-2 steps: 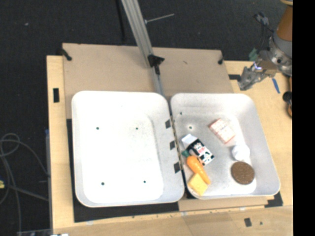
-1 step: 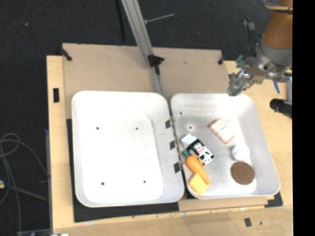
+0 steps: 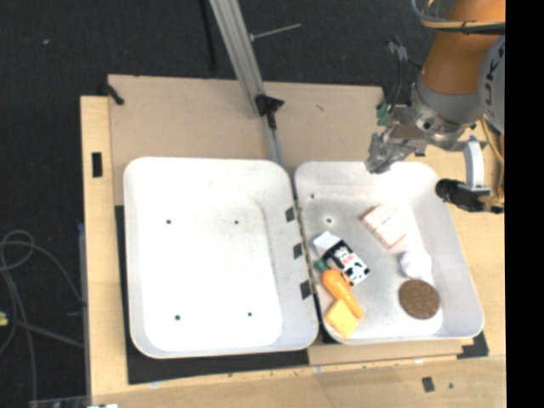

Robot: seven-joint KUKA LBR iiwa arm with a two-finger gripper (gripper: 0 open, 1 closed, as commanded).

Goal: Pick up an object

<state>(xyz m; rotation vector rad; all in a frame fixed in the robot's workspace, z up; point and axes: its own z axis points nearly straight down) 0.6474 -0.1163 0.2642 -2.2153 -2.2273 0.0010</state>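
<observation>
The gripper hangs over the far rim of the right bin, and whether its jaws are open or closed cannot be told. Nothing stands between it and the things below (all near the bin's front): a pink box, a white piece, a brown disc, a black-and-white carton, an orange carrot and a yellow block. The left bin lies alongside on the surface.

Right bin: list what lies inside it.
The right bin holds a pinkish box, a white piece, a brown disc, a black-and-white item, an orange carrot shape and a yellow block. The carrot partly covers the block.
</observation>
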